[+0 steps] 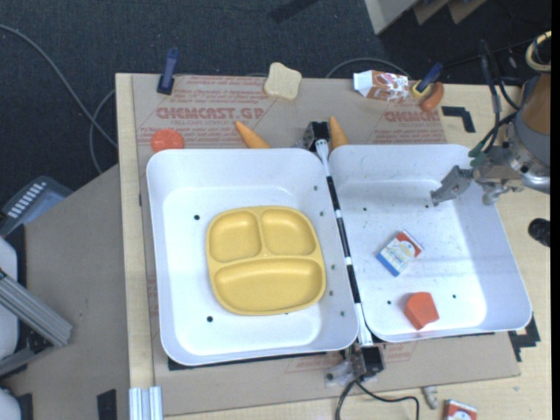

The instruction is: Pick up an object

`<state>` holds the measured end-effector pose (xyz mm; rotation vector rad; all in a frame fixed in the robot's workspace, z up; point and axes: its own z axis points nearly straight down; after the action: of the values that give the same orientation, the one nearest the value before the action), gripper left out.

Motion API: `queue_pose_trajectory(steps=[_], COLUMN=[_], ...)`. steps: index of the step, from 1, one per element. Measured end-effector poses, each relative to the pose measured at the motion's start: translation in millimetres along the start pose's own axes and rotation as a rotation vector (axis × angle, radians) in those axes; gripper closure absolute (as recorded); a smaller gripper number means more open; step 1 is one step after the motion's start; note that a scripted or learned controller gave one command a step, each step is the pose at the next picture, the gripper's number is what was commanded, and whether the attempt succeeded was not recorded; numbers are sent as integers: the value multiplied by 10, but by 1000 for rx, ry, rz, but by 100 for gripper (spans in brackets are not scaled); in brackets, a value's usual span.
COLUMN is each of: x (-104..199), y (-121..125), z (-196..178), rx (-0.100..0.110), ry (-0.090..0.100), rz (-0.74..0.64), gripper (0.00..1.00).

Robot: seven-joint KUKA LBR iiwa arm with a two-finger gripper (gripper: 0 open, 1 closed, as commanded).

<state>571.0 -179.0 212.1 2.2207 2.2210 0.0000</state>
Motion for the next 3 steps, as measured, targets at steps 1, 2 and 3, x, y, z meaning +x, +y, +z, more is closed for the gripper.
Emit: queue_pose_trajectory(steps=[1, 2, 3], x=[426, 713, 592], y=[15, -102, 399], z=[775, 1281, 1272], rx=[3, 3, 0], ry=[1, 2, 0], rz=[-1, 0, -1], gripper=[0, 0, 0])
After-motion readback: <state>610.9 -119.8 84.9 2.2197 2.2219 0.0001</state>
